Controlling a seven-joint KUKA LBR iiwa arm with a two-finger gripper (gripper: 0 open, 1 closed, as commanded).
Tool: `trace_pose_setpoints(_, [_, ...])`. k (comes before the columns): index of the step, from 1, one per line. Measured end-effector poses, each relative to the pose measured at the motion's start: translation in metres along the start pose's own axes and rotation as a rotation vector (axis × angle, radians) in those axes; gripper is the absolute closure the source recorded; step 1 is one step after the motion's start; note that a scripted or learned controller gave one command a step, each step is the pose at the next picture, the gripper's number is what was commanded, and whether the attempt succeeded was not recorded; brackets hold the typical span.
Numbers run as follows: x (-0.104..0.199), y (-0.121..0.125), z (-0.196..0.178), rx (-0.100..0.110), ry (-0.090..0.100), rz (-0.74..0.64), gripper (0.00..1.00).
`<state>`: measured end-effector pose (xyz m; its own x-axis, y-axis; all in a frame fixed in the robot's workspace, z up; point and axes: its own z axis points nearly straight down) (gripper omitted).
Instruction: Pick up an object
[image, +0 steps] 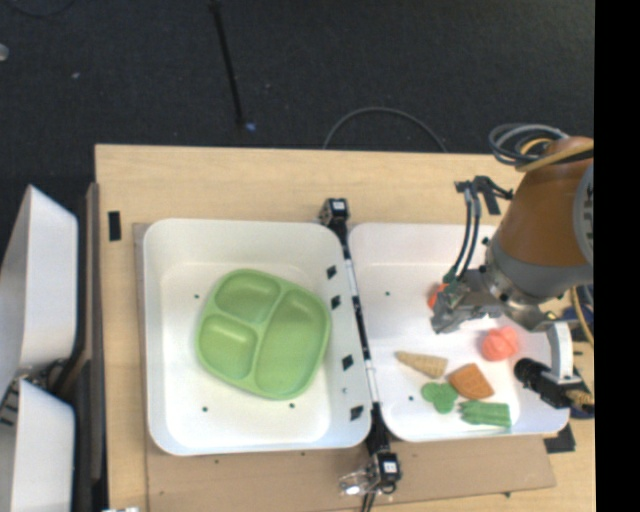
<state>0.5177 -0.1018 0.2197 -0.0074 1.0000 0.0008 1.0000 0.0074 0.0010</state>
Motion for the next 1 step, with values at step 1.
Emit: trace_pose_setpoints(1, [0.0575, 0.0151, -0.0021, -0.001, 0.001, -0.001, 1.0])
